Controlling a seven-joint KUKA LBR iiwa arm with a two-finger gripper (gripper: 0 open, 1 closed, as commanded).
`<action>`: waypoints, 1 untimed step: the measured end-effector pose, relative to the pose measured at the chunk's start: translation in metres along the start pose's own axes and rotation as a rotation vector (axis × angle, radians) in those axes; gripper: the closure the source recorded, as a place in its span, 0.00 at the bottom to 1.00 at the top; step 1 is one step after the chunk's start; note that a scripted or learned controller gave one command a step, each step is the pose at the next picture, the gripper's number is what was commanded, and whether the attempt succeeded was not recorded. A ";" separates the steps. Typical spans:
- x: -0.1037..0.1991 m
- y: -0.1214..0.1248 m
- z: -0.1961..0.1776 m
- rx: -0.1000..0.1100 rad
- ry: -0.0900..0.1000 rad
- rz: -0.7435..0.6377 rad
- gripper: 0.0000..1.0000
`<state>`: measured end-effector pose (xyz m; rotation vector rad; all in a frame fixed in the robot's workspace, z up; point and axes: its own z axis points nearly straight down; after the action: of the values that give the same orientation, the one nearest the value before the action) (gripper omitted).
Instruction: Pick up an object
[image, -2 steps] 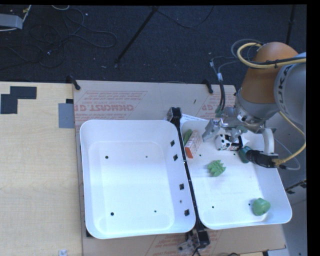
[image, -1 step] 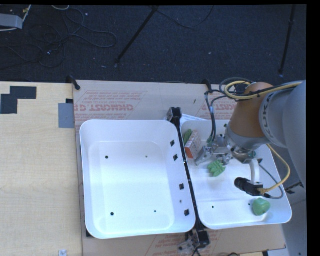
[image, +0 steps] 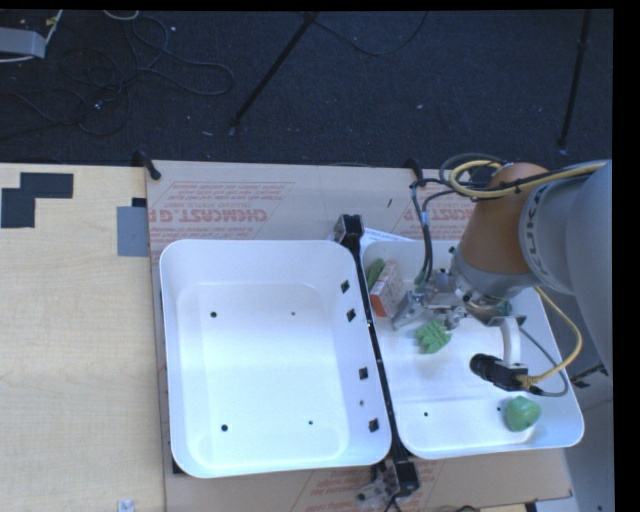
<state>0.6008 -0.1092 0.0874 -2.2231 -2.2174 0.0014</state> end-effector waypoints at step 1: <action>-0.001 0.000 -0.010 0.000 0.000 0.003 1.00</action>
<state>0.6008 -0.1098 0.0976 -2.2260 -2.2140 0.0018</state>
